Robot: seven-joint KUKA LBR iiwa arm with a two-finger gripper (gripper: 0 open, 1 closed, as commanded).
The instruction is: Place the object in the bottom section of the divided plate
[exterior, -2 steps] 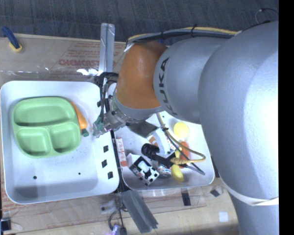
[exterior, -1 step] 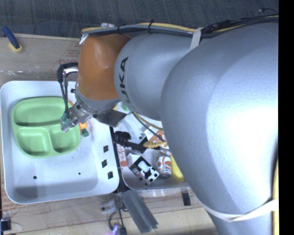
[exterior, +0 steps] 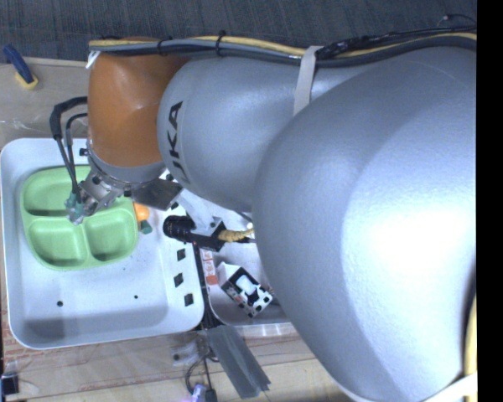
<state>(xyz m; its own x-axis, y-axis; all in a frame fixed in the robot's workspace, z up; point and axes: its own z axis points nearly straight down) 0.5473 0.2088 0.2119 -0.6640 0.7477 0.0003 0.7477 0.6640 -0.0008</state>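
Light is even and fairly bright, falling from above. The arm [exterior: 344,208] looms close to the lens, soft and slightly out of focus, with a grainy sheen. It shades the white bin [exterior: 84,316] beneath. Fine detail is coarse throughout.

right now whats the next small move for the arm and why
Probably a short shift toward the picture's bottom edge: the end effector hangs over the middle ridge of the green three-section plastic plate, which lies in the left shallow white bin, above the plate's bottom sections.
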